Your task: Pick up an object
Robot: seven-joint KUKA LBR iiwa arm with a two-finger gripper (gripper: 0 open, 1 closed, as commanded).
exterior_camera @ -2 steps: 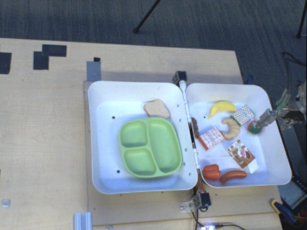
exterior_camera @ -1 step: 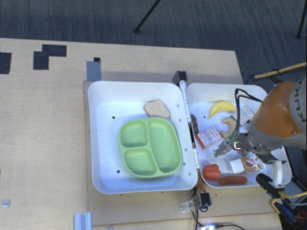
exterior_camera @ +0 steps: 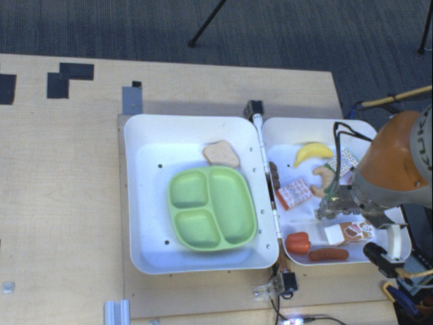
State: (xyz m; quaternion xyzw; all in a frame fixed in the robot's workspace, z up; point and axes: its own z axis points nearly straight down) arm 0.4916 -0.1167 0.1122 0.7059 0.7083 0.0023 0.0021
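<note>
Grey gripper [exterior_camera: 330,207] low in right bin [exterior_camera: 284,131], beside red-checked packet [exterior_camera: 293,193]. Finger state: cannot tell. Green tray [exterior_camera: 212,208] in left bin [exterior_camera: 145,181].

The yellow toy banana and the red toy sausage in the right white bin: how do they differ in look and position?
The yellow toy banana is curved; the red toy sausage is straight. The banana lies near the far wall of the right white bin, while the sausage lies at its near edge, beside a red toy pepper. The banana looks thicker than the sausage. Both are elongated toy foods lying flat in the same bin, apart from the hand.
</note>
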